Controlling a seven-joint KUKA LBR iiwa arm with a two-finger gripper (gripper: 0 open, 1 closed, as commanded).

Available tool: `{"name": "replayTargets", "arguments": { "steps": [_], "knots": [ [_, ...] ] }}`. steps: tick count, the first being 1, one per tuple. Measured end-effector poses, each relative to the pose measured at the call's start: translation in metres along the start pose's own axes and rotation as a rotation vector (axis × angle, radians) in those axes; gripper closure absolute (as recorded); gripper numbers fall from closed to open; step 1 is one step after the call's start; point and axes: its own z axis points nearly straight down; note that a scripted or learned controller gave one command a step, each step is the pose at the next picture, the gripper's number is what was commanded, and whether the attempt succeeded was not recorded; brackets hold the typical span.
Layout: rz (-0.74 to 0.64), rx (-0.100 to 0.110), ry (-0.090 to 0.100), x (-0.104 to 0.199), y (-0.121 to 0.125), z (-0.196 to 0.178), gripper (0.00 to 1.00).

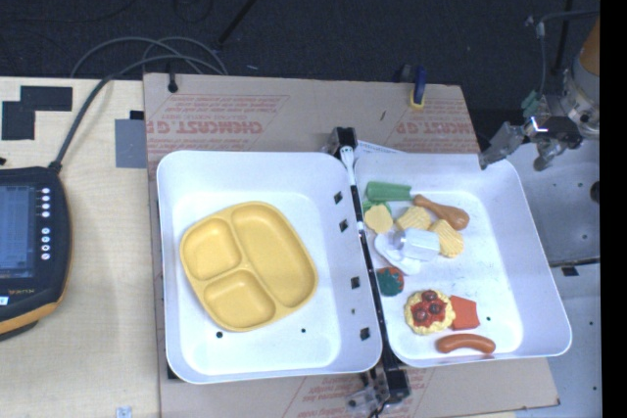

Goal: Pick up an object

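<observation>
toy food: small plastic pieces sat bunched in the left half of the right bin (534, 240), none lifted
green piece (388, 192): flat, lay at the top of the pile, near the divider between bins
drumstick (441, 209): brown, lay slanted just right of the green piece
crinkle chips (431, 227): yellow, ridged, touched the drumstick's lower side
white pieces (409, 246): pale, piled mid-cluster beside the chips
pizza (428, 310): small round, yellow with red dots, lay lower in the bin
red block (463, 313): touched the pizza's right edge
sausage (466, 344): reddish-brown, lay nearest the front rim
left bin (186, 186): held one yellow divided plate (249, 264), three compartments, tilted diagonally
tool (534, 134): hung past the right bin's far right corner, outside its rim, apart from all the food; cannot tell whether the fingers were spread or pressed together
table (294, 113): cardboard sheet lay under both bins
</observation>
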Motion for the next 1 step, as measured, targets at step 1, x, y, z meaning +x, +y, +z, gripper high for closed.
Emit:
{"name": "replayTargets", "arguments": {
  "steps": [1],
  "knots": [
    [-0.006,-0.012,-0.001,0.0700,-0.0038,-0.1194,0.00]
  ]
}}
